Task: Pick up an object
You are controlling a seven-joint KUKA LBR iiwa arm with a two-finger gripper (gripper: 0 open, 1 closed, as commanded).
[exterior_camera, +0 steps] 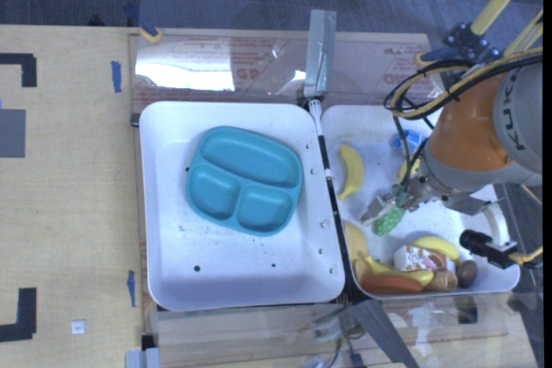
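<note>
Reaching into the right bin (504, 278), grasp step in hand, by my reading. Gripper (390, 215) at bin centre, close over a green object (388, 221); finger state and hold: cannot tell. Arm (483, 129) enters from 2 o'clock, wrist angled toward 8. Next move calls for a confirmed grip, then a straight lift.

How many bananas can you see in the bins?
3, all in the right bin: one banana lying alone near the divider, one at the front by the gripper, and one in the front corner pile. The arm could be hiding more.
</note>
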